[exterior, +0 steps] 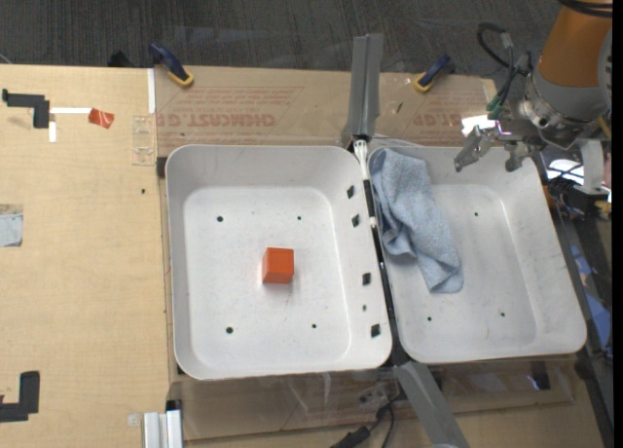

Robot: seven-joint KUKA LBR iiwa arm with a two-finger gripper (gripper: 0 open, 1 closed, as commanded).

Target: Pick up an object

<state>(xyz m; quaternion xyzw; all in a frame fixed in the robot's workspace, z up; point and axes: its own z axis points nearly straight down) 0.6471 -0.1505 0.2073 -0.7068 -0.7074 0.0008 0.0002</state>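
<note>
2 bins, red block [278, 266] left, pincer [490, 155] right

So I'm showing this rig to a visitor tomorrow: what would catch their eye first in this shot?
Probably the orange-red cube, sitting alone near the middle of the left bin. Next, the crumpled blue-grey cloth draped along the right bin's left wall. Then the gripper, hanging over that bin's far right corner.
</note>
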